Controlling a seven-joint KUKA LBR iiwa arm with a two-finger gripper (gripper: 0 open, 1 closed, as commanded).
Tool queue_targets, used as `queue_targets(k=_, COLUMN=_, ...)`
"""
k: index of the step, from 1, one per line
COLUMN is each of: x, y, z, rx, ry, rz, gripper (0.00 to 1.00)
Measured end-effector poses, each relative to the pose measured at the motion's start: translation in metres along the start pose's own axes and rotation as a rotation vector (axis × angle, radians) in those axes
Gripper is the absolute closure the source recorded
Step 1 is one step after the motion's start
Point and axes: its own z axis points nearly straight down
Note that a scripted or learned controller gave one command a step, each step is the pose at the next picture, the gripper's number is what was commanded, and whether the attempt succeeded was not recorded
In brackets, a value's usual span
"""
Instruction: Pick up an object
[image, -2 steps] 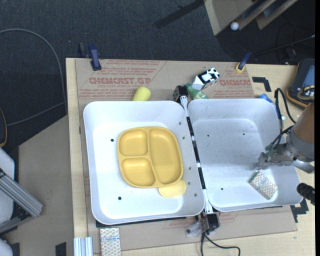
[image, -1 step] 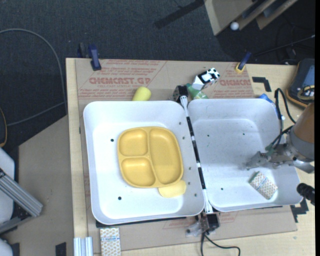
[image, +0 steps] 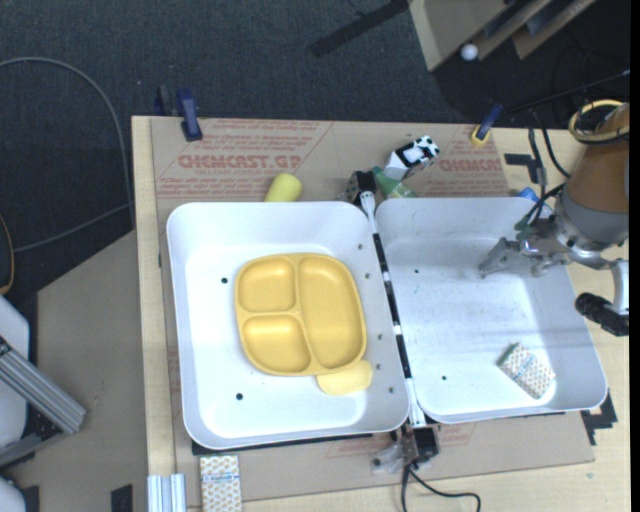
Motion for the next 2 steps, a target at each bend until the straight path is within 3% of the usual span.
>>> queue_targets(k=1, x=-0.010, y=-0.126, z=-0.033, rx=0.003, ry=0.000, rz=0.003, gripper=0.00)
queue_targets(k=2, x=-0.001, y=0.022, z=-0.059, rx=-0.001, ry=0.000, rz=0.000, gripper=0.00)
